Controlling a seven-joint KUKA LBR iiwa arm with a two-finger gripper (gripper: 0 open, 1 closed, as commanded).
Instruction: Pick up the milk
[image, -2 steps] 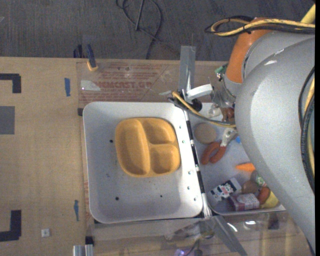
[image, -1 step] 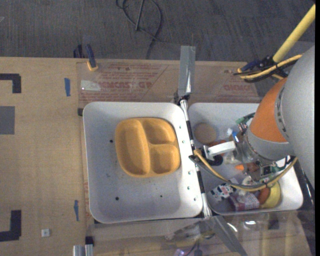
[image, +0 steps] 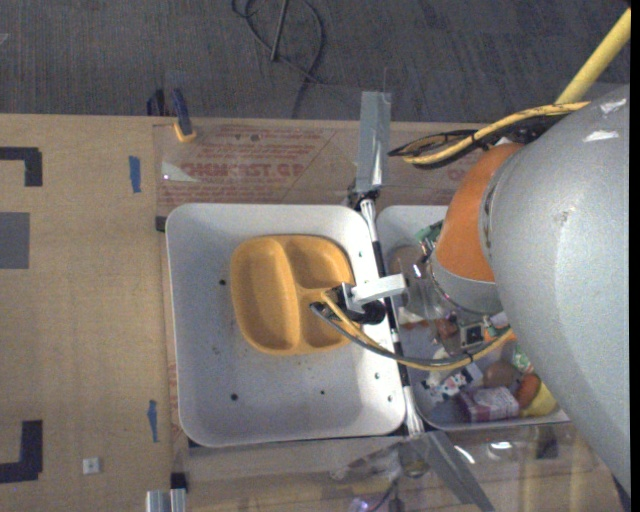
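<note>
Over the right bin (image: 437, 418), the arm (image: 560, 260) hides the gripper; grip state: can't tell.
Milk carton (image: 490, 404) at 5 o'clock amid clutter w/ other items; a blind grab risks the wrong pick.

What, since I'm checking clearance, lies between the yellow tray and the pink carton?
In the camera view: white bin floor, a looping cable and the bins' adjoining rims.

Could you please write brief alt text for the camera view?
A grey and orange robot arm reaches over two white bins; the left bin holds a yellow divided tray, the right bin small groceries including a pink carton.
</note>
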